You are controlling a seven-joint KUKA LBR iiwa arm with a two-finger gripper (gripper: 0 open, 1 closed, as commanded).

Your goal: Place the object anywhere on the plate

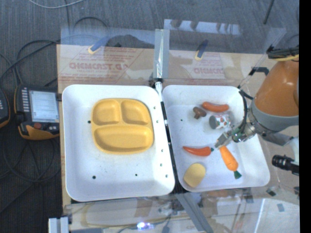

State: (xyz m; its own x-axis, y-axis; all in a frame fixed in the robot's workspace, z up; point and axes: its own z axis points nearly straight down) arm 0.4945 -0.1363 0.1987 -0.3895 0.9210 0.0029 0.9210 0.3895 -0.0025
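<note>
Figure: overhead view of the counter [68, 64] with two white bins side by side. The left bin [77, 178] carries the yellow sectioned plate [122, 125], which I see bare in all three compartments. The right bin [252, 178] holds the loose pieces: a sausage [215, 107], a small brown mushroom [198, 112], a grey-and-white can-like item [218, 122], a red chilli [197, 151], an orange carrot [228, 159] and a pale yellow potato-like piece [194, 174]. My pincer [228, 137] sits low in the right bin, between the can-like item and the top of the carrot, with the chilli's tip just beside it. I cannot tell from here whether it is wide or narrow, and I see nothing held in it. I judge that no object has reached the plate yet.

Risks, as I judge them: the pieces lie crowded, so a close may nip two at once, or push the carrot or chilli aside. A tapered carrot may slip out during transfer across the ridge between the bins.
</note>
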